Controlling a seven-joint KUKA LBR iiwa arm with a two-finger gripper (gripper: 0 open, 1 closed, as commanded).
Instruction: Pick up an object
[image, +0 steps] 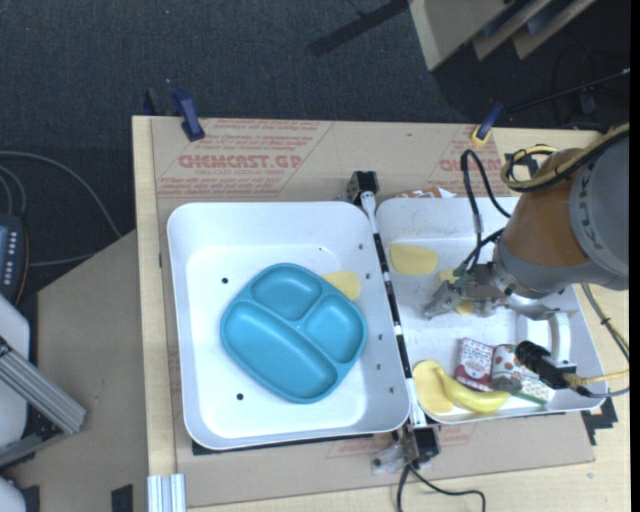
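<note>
The gripper (447, 299) hangs low in the right bin (440, 212); its grip is seemingly unreadable; a banana (470, 398) lies nearby.

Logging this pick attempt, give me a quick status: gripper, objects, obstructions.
Gripper low in right bin, fingers unclear. Banana and snack packet lie near front wall, untouched. Blue divided plate in left bin.

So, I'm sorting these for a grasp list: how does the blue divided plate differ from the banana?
The blue divided plate is broad, flat and blue; the banana is slim, curved and yellow. The plate lies in the left bin, the banana in the right bin at its near edge. The plate is far larger than the banana. Both lie flat on a white bin floor, apart from the pincer.
</note>
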